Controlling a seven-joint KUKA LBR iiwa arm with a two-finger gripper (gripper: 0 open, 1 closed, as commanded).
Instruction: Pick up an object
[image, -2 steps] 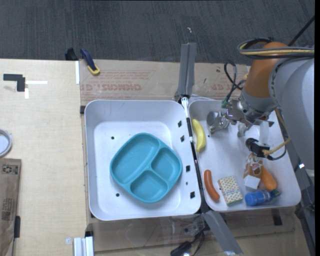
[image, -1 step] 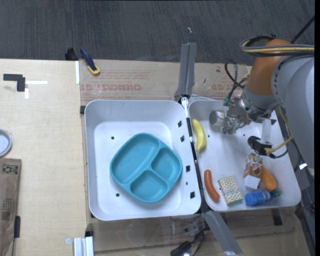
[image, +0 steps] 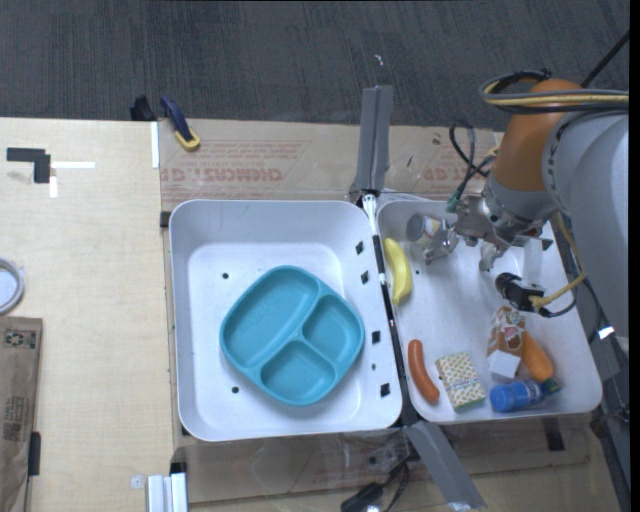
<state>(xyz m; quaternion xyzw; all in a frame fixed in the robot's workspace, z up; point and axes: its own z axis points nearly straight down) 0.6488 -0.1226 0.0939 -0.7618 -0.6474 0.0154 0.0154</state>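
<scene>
Overhead, pale wood bench (image: 80, 250), dark carpet beyond its far edge. Left bin (image: 190, 300) carries a blue tray (image: 291, 335). Right bin (image: 580, 400): banana (image: 398, 270) along its left wall; sausage (image: 422, 371), box (image: 461, 380) and bottle (image: 515, 396) near. Claw (image: 462, 240) low at the far end; grip state cannot be told.

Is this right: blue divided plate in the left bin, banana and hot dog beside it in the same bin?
Not quite. The camera view shows the plate alone in the left bin. The banana and hot dog lie in the right bin, along its left wall.
</scene>
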